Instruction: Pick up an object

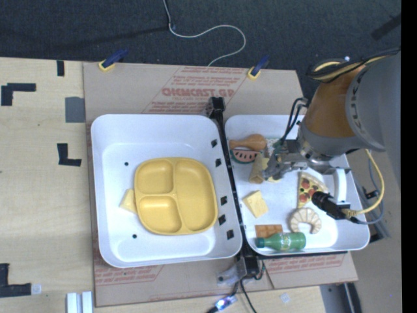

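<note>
jaws' state unclear, pizza slice (309, 189) partly hidden by arm (339, 116)

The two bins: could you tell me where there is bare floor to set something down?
Left bin: bare white along the back and left wall, around the yellow tray. Right bin: crowded; a small gap between the cheese and the pizza slice, below the gripper.

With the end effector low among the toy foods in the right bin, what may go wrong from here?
1. The end effector is down in a crowded corner: the watermelon slice and bread piece lie close by, so it may push them instead of gripping one.
2. The pizza slice lies flat near it and may be knocked aside.
</note>
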{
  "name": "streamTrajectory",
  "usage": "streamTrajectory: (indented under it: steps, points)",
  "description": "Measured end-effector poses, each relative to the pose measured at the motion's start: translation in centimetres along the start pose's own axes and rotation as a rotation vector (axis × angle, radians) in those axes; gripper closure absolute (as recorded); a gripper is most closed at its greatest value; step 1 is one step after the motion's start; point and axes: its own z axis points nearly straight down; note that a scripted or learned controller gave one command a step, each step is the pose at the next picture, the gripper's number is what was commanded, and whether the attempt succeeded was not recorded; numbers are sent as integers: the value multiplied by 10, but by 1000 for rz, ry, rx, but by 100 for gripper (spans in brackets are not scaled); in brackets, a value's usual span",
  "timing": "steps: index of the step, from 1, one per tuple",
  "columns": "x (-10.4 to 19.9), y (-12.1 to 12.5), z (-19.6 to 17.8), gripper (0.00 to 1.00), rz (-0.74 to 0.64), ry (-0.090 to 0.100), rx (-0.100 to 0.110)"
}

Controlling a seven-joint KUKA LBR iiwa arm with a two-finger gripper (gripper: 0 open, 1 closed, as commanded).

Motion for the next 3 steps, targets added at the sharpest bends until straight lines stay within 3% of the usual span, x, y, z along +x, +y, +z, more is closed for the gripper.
streamTrajectory:
  steps: [2, 3]
  points:
    - [-5, 0, -88, 100, -2, -1, -3]
    - [17, -25, -75, 100, -1, -1, 3]
